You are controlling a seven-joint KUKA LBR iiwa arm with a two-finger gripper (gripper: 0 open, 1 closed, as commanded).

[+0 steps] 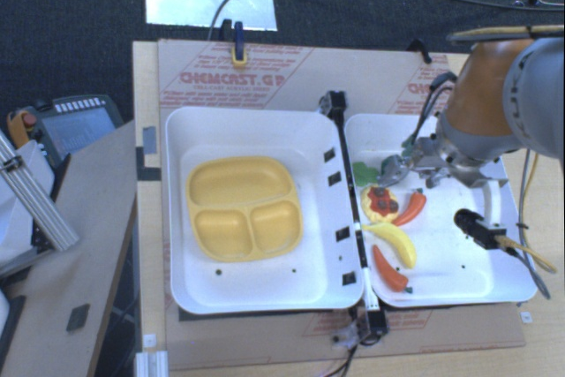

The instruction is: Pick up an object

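Two bins sit side by side on the counter [150, 190]. The left bin [256, 124] holds a divided tray [244, 207] near its middle. In the right bin [441, 274], a cluster lies along the left wall: a leafy piece [365, 173] farthest back, a pizza slice [380, 203] before it, a pepper [410, 207] just right of that, then a banana [394, 241], and a carrot [389, 269] nearest the front. My tool [397, 165] hangs over the back of that cluster.

Glossy plastic yellow tray [243, 207], smooth white plastic bins [265, 124], matt cardboard [291, 71] w/ red print.
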